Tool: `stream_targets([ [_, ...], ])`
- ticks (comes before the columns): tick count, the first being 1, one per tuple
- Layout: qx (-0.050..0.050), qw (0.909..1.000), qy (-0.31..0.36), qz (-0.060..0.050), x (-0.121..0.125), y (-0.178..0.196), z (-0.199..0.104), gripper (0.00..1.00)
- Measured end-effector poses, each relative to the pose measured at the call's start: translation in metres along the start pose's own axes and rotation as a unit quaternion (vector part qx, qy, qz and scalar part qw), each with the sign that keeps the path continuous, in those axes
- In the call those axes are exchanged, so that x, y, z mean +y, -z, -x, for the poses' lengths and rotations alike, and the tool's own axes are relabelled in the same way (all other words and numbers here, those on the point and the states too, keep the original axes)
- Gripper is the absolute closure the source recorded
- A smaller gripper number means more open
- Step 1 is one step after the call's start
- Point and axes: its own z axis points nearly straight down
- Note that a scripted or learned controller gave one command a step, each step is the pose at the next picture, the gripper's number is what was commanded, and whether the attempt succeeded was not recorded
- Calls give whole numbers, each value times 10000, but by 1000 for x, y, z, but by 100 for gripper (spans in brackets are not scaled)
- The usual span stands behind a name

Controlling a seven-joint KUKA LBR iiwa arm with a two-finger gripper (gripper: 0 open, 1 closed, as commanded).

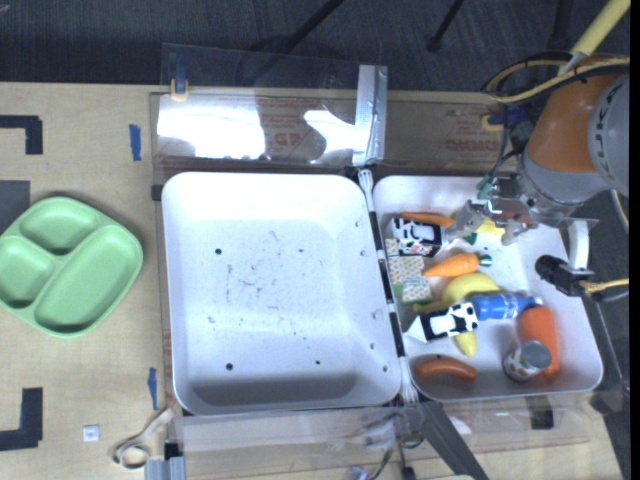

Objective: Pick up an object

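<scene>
The right bin (590, 368) holds a heap of small toys. Among them are an orange carrot (452, 265), a yellow banana (470, 286), a blue bottle (502, 306), two black-and-white cow-patterned pieces (415, 233) (450, 320), an orange-red can (535, 340) and a brown sausage (445, 370). My gripper (492, 224) hangs over the bin's back part, just above and right of the carrot. Its fingers stand apart, and a small yellow bit shows beneath them without being clamped.
The left bin (270, 288) lies beside the right one, divided by a thin rim. A green divided plate (65, 265) rests on the bench at far left. A clear screen (270, 118) stands behind the bins. Scissors (140, 448) lie at bottom left.
</scene>
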Motion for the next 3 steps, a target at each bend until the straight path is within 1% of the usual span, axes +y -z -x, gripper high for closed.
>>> stream_targets([
  [1,7,9985,551,9,-43,-46,-4,0],
  [2,-4,9986,532,40,-41,-34,-2,100],
  [3,7,9933,1154,-11,-74,116,-73,100],
])
